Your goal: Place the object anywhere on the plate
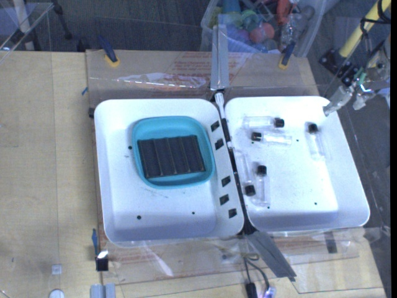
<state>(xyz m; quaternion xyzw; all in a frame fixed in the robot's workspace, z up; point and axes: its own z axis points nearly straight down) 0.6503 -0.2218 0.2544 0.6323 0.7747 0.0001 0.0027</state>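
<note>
The left bin point(118, 210) lay open except its blue plate point(144, 135) toward twelve o'clock; clear vials point(257, 179) cluttered the right bin point(322, 197) from nine to one.

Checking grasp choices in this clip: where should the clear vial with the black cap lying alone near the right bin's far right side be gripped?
Grip the clear vial with the black cap across its body's middle, coming from above: it lies flat, apart from the other vials, so fingers probably fit either side.

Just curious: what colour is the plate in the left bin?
Turquoise blue plate, seen in the camera view.
</note>
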